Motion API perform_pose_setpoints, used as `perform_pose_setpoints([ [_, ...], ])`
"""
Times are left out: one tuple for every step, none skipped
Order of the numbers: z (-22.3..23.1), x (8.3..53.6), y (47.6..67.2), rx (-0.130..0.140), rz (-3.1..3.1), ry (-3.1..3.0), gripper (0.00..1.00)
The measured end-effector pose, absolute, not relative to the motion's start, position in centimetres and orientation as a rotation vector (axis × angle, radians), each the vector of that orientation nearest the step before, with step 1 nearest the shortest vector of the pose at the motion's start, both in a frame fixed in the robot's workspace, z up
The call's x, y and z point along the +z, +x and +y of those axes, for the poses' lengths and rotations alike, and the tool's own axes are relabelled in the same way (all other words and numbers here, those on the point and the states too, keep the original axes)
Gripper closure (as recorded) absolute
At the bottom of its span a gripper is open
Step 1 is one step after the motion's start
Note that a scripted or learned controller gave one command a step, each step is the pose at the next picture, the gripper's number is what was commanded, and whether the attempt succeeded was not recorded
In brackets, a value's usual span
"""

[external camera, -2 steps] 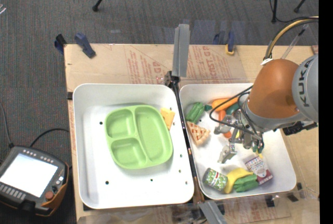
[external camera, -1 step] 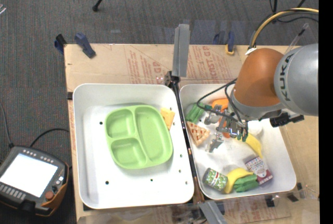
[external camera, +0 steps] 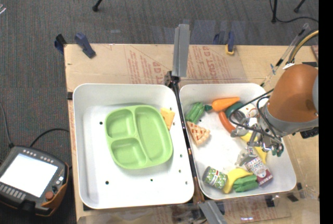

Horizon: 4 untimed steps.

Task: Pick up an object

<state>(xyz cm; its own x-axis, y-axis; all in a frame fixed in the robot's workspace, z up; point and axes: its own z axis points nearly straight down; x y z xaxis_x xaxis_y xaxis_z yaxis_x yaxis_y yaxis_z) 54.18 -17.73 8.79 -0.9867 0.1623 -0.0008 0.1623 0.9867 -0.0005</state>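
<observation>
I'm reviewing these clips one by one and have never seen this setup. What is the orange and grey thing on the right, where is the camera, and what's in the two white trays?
One fixed camera looks down on the bench at a slant. The orange and grey shape is a robot arm reaching in from the right; its gripper hangs over the right bin, among toy foods: a carrot, a pizza slice, a green can, a banana. I cannot tell whether it holds anything. The left bin holds a green divided plate, with a yellow wedge beside it.
</observation>
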Motion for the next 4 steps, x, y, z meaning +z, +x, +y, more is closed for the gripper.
perform_pose_setpoints([
  [-10.9, 8.8, 59.4, 0.003, 3.138, -0.092, 0.00],
  [-9.2, 8.9, 64.4, -0.003, 3.143, -0.094, 0.00],
  [-13.3, 8.7, 53.5, 0.001, 3.140, -0.162, 0.00],
  [-12.0, 8.8, 64.5, 0.001, 3.134, -0.188, 0.00],
])
